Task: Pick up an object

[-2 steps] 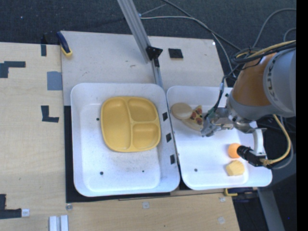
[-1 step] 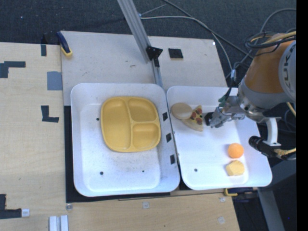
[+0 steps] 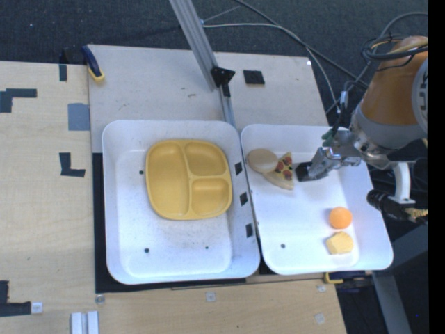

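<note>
- The wooden table (image 3: pixel 42 207) carries two white bins; dark carpet lies beyond its far edge.
- The left bin (image 3: pixel 125 256) holds a yellow plate (image 3: pixel 188 179).
- The right bin (image 3: pixel 306 249) holds a pizza slice (image 3: pixel 280 172) near its far left corner, with an orange ball (image 3: pixel 340 218) and a yellow block (image 3: pixel 339 243) near its right edge.
- The tool (image 3: pixel 306 172) sits just beside the pizza slice; whether it is clenched, I cannot tell.

Tray (image 3: pixel 188 179) in left bin (image 3: pixel 118 207) — pizza slice (image 3: pixel 281 174) in right bin (image 3: pixel 299 249)

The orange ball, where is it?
The orange ball sits in the right-hand bin, near its front right corner. A yellow block lies just in front of it, and the gripper is farther back by the pizza slice.
</note>
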